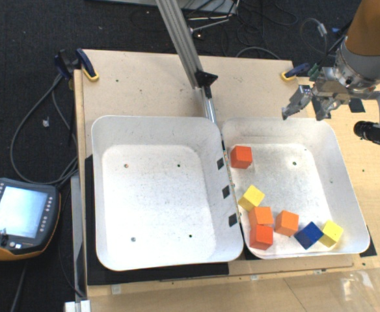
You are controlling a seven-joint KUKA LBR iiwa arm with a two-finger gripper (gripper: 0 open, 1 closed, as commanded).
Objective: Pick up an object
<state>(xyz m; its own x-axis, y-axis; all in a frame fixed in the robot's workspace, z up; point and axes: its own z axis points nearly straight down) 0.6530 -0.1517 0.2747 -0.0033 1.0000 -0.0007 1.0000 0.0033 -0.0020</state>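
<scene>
Several small blocks lie in the right bin (320, 142). An orange block (241, 156) sits alone near the bin's left wall. Along the front edge cluster a yellow block (251, 197), two orange blocks (262, 216) (287, 222), a red-orange block (261, 236), a blue block (309, 234) and another yellow block (332, 232). My gripper (310, 106) hangs above the back right rim of that bin, its fingers spread open with nothing between them. It is well apart from all the blocks.
The left bin (154, 187) stands beside the right one, with black clips along their shared wall. A metal pole (180, 34) slants across the back. Yellow clamps (90, 75) hold the board's back corners. A teach pendant (17, 216) lies at the far left.
</scene>
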